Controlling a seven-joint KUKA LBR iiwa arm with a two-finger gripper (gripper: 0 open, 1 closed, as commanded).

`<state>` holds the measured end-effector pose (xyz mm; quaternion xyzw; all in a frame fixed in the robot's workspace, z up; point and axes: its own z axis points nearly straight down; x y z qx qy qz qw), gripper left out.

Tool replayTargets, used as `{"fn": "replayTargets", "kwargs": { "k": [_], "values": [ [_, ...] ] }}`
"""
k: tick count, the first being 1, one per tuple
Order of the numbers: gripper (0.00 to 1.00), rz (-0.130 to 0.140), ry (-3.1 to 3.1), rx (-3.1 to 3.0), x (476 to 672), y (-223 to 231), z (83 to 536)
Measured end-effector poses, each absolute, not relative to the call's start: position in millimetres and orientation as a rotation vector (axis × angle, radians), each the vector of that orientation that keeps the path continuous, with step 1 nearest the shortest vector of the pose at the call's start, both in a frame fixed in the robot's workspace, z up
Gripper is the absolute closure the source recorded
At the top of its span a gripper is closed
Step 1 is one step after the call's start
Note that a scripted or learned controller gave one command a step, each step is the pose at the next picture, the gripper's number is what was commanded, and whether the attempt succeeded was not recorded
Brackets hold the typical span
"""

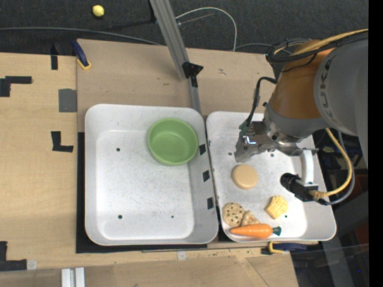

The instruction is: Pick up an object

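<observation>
Gripper (246, 148) hangs low from the bent arm (299, 94); whether it is parted or closed, I cannot tell. Just below it lies a round tan biscuit (245, 176)

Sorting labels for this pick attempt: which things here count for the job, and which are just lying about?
For the job: gripper; tan round piece; cookie; yellow piece; carrot; right bin.

Lying about: green bowl; left bin; yellow ball.

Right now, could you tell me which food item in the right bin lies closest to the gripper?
The round tan bun, just below the gripper; the cookie, carrot and yellow piece lie farther.
</observation>
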<state>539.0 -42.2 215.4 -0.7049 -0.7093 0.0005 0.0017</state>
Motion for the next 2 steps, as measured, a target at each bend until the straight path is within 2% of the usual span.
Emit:
{"fn": "replayTargets", "kwargs": {
  "k": [1, 2],
  "values": [
    [1.0, 0.002, -2.227, -2.211, 546.2, 11.6, 208.0],
    [1.0, -0.001, -2.229, -2.21, 549.7, 73.0, 222.5]
  ]
}}
